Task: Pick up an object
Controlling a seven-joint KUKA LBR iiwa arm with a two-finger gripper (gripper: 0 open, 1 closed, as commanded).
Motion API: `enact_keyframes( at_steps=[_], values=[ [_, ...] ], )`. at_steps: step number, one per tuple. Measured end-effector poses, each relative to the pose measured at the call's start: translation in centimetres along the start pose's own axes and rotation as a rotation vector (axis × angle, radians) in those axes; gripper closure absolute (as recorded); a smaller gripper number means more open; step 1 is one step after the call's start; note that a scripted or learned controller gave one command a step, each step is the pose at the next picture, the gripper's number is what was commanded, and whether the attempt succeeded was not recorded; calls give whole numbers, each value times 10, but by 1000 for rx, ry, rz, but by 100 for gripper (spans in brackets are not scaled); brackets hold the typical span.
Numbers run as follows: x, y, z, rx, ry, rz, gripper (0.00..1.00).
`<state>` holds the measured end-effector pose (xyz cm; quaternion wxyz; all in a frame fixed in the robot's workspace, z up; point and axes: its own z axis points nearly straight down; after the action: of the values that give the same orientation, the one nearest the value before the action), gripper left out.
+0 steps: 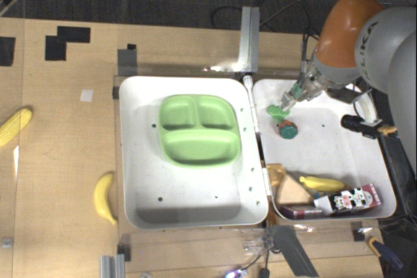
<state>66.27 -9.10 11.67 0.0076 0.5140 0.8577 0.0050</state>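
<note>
Two white bins sit on the tabletop; in the right bin (326, 140) the gripper (292, 98) hangs just above a small green object (281, 115), whether spread or pinched I cannot tell. Judged step: closing in; next comes descent and a clean grasp.

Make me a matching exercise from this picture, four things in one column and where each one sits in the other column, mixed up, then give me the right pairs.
Things:
1. green divided plate
2. small green toy
3. banana
4. corn cob

Places:
A. on the bench at the view's far left edge
B. in the left bin
C. on the bench just outside the left bin's lower left corner
D. in the right bin, just below the gripper

Pairs: 1-B, 2-D, 3-C, 4-A
</note>
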Motion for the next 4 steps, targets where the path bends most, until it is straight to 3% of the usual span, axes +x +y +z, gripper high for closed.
enact_keyframes(
  at_steps=[1, 2, 3, 4],
  values=[
    [7, -10, -118, 6, 3, -325, 100],
    [7, -10, -117, 7, 4, -325, 0],
    [8, -18, 6, 10, 7, -271, 0],
    [1, -13, 27, 5, 3, -185, 0]
  ],
)
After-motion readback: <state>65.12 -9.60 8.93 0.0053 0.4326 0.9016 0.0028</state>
